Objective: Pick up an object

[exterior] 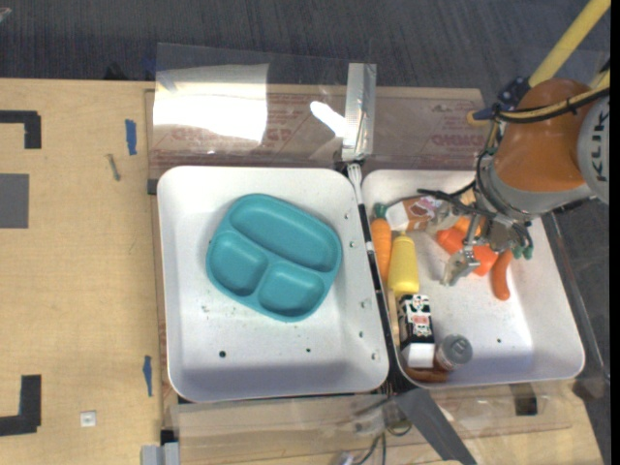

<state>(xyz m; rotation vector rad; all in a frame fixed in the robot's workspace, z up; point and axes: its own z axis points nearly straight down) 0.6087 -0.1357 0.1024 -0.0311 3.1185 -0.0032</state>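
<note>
Partly, the grey arm's orange band is hiding the shallow white right bin [552, 347]; the claw [473, 260] is hovering over orange carrot-shaped toys [500, 277], its state unclear.

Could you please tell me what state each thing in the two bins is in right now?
Teal divided plate: flat, right way up, in the left bin.
Yellow bottle: lying on its side by the right bin's left wall.
Black-and-white carton: lying down.
Orange carrots: lying loose beneath the gripper.
</note>
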